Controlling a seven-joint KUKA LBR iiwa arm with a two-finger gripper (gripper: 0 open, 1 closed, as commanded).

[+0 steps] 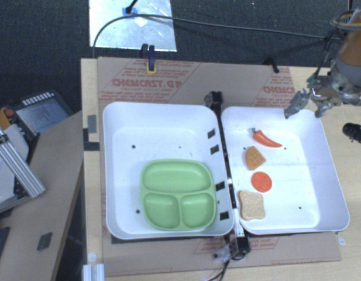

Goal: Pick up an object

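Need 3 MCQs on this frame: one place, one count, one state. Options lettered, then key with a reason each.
1. Where does the green divided plate lie?
A. left bin
B. right bin
C. on the bench

2. How many food items lie in the right bin?
A. two
B. four
C. six

3. The gripper is:
A. clamped on the bread
B. open, above the right bin's far edge
C. inside the left bin

Key: 1 A, it sits in the left bin. 2 B, pepper, wedge, red disc, bread. 3 B, fingers spread with nothing between them.
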